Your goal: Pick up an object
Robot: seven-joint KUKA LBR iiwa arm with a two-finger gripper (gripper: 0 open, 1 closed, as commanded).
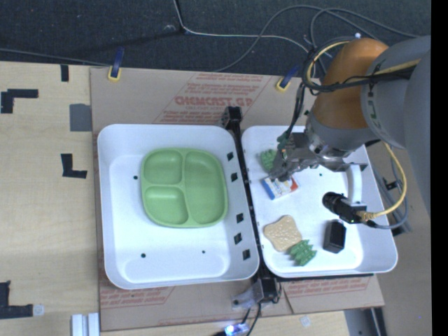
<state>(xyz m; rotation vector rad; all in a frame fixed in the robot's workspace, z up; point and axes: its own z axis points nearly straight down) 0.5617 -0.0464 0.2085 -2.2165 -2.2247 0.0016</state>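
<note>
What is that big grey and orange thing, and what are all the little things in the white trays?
That is a robot arm, reaching in from the right. The camera sits above the bench and looks down at a slant. At the arm's end is a gripper, a two-fingered hand, low over the right tray. It hovers by a small red, white and blue box and a green toy. Nearby lie a slice of toast, a leafy green piece and a black block. The left tray holds a green divided plate. I cannot tell whether anything is held.
</note>
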